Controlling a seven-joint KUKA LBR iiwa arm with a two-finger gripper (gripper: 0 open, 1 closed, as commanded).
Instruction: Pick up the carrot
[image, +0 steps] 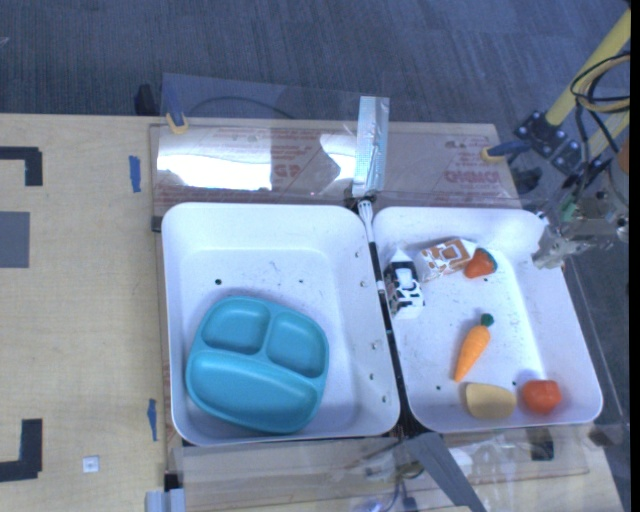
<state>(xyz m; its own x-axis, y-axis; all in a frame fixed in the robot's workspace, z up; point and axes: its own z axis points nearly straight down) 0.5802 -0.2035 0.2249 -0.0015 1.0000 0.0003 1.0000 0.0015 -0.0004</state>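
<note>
The carrot (473, 347), orange with a small green top, lies at a slant in the middle of the right bin (560, 330). Its green end points to the upper right. My gripper (553, 250) hangs at the right bin's upper right rim, up and to the right of the carrot and well apart from it. Nothing shows in its grasp.
In the right bin a tan rounded piece (489, 400) and a red tomato (541, 396) lie just below the carrot. A snack packet (445, 257), a red-orange piece (481, 263) and a black-and-white toy (403, 285) sit at the upper left. A blue divided plate (258, 363) lies in the left bin (200, 250).
</note>
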